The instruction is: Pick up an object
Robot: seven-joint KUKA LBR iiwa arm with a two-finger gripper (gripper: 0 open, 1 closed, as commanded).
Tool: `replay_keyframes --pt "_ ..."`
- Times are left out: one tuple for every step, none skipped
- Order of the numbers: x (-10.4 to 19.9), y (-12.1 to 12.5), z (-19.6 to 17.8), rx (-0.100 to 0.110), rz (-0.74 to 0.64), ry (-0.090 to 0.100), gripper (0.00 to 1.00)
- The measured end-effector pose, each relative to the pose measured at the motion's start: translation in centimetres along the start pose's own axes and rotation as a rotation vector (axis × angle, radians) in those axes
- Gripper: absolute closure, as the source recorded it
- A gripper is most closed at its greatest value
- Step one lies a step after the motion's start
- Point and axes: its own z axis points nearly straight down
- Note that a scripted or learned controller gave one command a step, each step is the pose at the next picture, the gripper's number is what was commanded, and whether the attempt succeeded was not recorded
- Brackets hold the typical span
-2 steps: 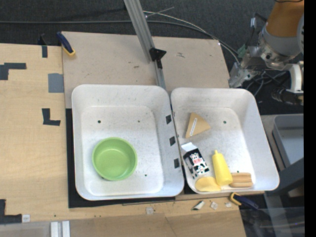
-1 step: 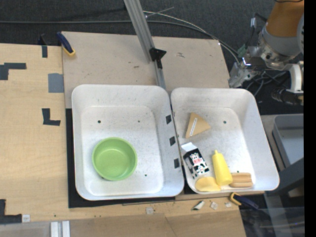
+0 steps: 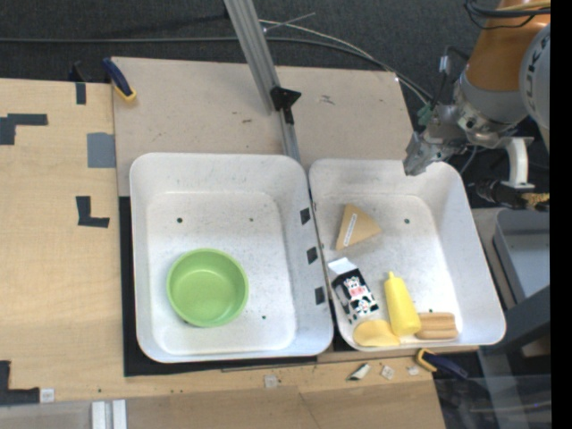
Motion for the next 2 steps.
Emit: replay_keyframes --pt "0.3 1.0 5.4 -0.001 -0.002 0.000 0.00" --pt "0.3 1.5 10.1 0.000 -0.002 0.000 0.00"
